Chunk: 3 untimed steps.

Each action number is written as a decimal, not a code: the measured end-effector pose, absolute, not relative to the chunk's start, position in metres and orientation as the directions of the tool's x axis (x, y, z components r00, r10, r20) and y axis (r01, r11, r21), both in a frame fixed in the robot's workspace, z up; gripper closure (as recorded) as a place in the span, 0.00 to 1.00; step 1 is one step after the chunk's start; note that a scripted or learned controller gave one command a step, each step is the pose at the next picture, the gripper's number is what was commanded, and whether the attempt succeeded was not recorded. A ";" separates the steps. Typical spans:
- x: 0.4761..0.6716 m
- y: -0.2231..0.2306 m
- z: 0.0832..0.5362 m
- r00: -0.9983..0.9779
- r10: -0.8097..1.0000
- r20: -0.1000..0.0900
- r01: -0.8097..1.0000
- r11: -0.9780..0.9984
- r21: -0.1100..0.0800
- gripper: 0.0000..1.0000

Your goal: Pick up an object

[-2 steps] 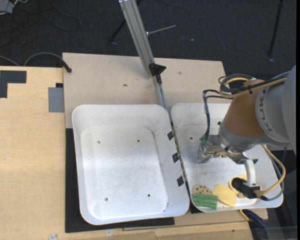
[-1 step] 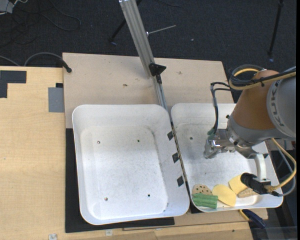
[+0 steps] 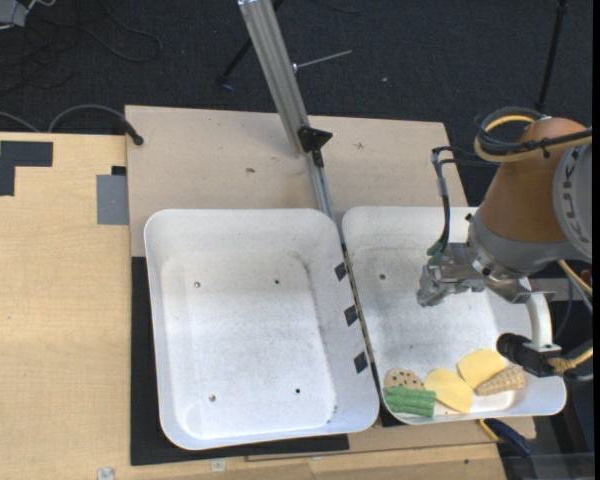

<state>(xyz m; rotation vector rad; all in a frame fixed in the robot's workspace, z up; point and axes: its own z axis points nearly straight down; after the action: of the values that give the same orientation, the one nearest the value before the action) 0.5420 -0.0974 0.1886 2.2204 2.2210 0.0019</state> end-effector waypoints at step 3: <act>0.548 0.011 0.240 -0.003 1.000 0.003 1.000 0.003 -0.005 1.00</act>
<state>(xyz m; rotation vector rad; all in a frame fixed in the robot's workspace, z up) 0.5479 0.0114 0.2396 2.2216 2.2289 -0.0029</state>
